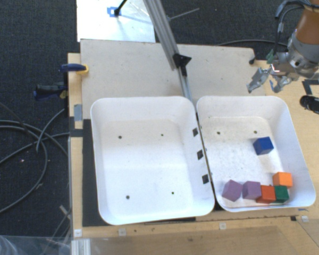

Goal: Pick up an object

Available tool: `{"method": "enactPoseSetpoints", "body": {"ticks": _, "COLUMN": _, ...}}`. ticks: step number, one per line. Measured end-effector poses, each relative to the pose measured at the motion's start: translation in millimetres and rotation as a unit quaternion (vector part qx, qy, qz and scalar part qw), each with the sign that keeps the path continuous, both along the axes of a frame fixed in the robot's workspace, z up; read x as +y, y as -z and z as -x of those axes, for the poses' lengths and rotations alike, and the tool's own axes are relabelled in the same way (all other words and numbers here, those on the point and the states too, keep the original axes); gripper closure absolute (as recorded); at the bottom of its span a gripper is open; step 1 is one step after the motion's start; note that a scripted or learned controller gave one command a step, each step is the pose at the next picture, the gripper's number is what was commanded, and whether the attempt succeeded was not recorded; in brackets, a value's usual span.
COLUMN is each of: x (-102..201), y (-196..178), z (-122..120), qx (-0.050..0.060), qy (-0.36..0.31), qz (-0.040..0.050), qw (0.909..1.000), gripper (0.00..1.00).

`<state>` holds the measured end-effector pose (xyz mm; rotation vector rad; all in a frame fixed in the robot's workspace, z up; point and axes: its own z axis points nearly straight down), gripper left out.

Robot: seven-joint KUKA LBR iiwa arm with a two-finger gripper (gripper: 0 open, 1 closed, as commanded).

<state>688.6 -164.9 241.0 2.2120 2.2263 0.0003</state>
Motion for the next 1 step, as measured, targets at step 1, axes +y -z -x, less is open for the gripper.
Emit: {"method": "enactPoseSetpoints", "body": {"ticks": 1, "x": -21.9, "y": 145.5, "z": -0.4, "qx": 0.006, "qy": 0.003, "qz": -0.0013, "qw": 1.0000, "gripper": 0.00}}
